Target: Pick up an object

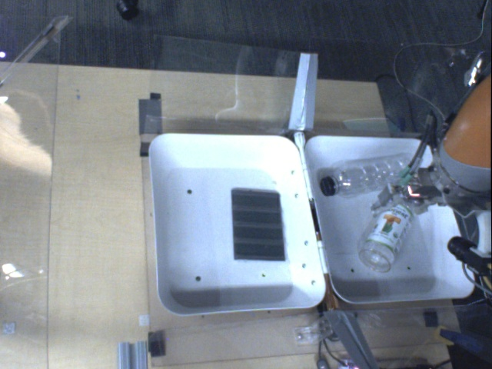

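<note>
Camera view: gripper (401, 193) sits over the right bin (338, 279) at the jar's (385, 236) upper end, finger state can't tell; jar lies tilted just below a clear bottle (367, 177), probably light, stiff, slick, so grab mid-body.

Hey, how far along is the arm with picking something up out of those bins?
Done: the gripper has reached into the right bin and sits at the upper end of the labelled clear jar. In hand: nothing certain; the jar lies on the bin floor, and I cannot tell whether it is gripped. Left: securing and lifting an object. The clear bottle with a black cap lies beside the jar, and the dark ribbed block lies in the left bin.
</note>
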Motion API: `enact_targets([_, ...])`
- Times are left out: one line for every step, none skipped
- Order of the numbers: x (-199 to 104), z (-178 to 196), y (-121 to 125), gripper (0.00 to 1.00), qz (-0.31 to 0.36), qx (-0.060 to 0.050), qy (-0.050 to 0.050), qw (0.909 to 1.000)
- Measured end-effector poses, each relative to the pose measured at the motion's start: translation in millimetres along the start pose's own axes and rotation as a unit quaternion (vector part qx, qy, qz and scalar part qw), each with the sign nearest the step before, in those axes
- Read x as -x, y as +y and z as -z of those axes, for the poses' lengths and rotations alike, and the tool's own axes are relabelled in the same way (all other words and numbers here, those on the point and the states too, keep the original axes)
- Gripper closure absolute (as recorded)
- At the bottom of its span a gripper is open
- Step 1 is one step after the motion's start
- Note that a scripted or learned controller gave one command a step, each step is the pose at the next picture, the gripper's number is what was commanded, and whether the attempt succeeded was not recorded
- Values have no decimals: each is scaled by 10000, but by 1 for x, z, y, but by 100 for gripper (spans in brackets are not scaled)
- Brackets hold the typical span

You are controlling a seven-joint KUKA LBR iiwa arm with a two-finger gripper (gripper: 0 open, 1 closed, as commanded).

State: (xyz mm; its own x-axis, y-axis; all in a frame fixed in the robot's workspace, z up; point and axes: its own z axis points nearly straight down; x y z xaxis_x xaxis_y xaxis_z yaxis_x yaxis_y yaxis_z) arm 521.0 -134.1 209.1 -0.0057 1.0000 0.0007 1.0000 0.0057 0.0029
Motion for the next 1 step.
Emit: enact_targets([24,-73,9,0,545,246,-125,9981])
